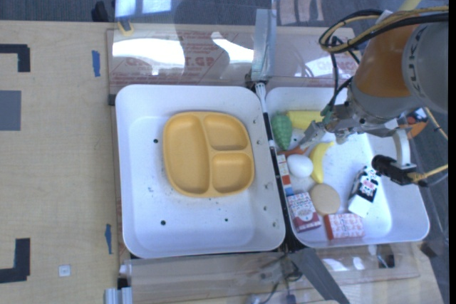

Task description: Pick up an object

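Note:
My gripper [333, 129] hangs over the back of the right bin [410, 221], under the grey arm with the orange band. Just left of it lie a green item [282, 129] and a yellow item [305, 117]. A small orange piece [298, 147] sits below them. Further forward are a white egg [300, 166], a tan round item [325, 198], a yellow strip [320, 159] and a black-and-white carton [365, 189]. Two red-and-white packets [304, 212] [345, 226] lie at the bin's front. Nothing shows in the gripper.
The left bin [135, 174] holds a yellow divided plate [209, 153]. A ridge [272, 167] separates the two bins. Clear panels [185, 53] stand behind them. Cables [349, 28] loop above the arm.

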You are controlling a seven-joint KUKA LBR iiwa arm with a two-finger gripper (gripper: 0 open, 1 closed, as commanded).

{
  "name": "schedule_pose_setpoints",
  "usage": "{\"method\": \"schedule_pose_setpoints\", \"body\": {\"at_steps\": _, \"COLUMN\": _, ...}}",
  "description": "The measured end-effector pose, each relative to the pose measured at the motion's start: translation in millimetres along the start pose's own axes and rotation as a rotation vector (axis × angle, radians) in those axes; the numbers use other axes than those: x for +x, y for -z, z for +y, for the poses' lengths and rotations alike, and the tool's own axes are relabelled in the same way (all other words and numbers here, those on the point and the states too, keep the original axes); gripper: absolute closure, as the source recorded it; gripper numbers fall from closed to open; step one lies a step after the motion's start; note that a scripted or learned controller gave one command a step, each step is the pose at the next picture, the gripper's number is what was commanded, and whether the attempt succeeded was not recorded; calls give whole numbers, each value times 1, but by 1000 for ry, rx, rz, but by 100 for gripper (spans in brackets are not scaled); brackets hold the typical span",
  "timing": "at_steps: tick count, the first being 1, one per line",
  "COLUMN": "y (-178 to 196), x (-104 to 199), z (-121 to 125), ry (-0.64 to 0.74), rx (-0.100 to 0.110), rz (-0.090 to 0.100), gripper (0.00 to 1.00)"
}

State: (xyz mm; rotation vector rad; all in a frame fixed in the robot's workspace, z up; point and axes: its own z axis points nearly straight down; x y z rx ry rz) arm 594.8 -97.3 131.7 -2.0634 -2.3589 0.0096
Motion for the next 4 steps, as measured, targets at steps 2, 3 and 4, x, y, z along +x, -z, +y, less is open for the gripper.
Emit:
{"method": "schedule_pose_setpoints", "body": {"at_steps": 2, "y": -44, "x": 2, "z": 4, "ry": -348, "rx": -17, "rz": 0, "gripper": 0}}
{"method": "schedule_pose_setpoints", "body": {"at_steps": 3, "y": -33, "x": 2, "z": 4, "ry": -347, "rx": -19, "rz": -1, "gripper": 100}}
{"method": "schedule_pose_setpoints", "body": {"at_steps": 4, "y": 59, "x": 47, "z": 37, "ry": -347, "rx": -20, "rz": 2, "gripper": 100}}
